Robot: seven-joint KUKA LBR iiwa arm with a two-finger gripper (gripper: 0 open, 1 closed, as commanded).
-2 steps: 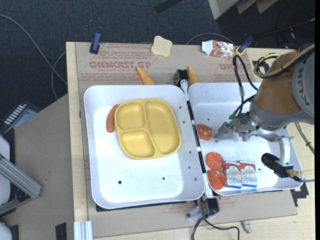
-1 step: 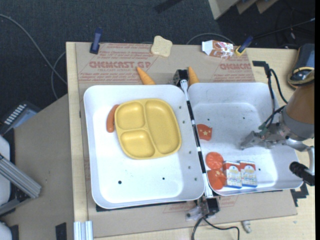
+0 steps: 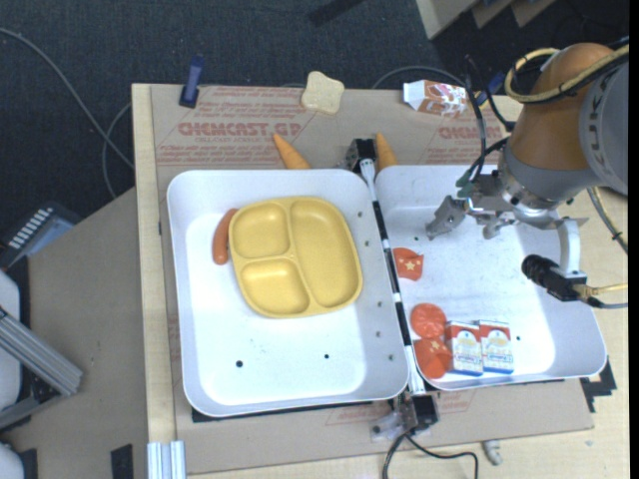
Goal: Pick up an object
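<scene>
The grey two-finger gripper point(image 3: 467, 218) is hovering spread and empty above the small flat red piece point(image 3: 407, 262), risking sliding it away when closing.

The grey KUKA arm with its orange band point(image 3: 559, 88) reaches in from the right, wrist bent downward. Its two-finger metal gripper point(image 3: 469, 220) hangs low, both fingers point(image 3: 444, 218) spread apart, with nothing between them.
</scene>
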